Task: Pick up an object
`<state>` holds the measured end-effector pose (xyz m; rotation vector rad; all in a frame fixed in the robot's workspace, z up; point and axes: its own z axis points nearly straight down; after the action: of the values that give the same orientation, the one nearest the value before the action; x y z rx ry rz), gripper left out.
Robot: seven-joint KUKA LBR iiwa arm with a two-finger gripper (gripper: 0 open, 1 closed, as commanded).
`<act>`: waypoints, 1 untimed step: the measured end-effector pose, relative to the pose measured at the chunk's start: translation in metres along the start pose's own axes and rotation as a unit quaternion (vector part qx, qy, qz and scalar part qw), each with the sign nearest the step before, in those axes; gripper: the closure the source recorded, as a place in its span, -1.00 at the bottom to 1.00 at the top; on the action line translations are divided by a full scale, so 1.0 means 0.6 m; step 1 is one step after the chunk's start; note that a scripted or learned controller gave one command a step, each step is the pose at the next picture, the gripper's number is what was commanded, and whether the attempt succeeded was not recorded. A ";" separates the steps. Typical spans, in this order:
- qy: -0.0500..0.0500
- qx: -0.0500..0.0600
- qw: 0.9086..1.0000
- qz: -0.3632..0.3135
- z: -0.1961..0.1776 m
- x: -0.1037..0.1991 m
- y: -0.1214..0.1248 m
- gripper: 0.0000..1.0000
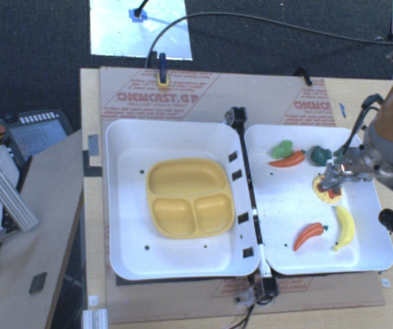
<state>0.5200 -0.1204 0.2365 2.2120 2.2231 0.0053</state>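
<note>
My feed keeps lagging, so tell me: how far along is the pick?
Nothing looks lifted yet. The claw is down in the right bin, right over a small yellow and red toy; I can't tell whether it has a grip. The banana, both red peppers and the green pieces lie untouched. The yellow tray sits in the left bin. Left: grip and lift.

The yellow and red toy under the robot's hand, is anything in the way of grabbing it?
Nothing visible blocks it. The gripper is right over the yellow and red toy in the right bin. The banana and dark green toy lie nearby, apart from it.
</note>
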 end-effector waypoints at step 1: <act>0.001 0.002 1.000 -0.001 -0.014 0.091 -0.008 1.00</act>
<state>0.5151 -0.0657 0.2448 2.2127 2.2281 0.0032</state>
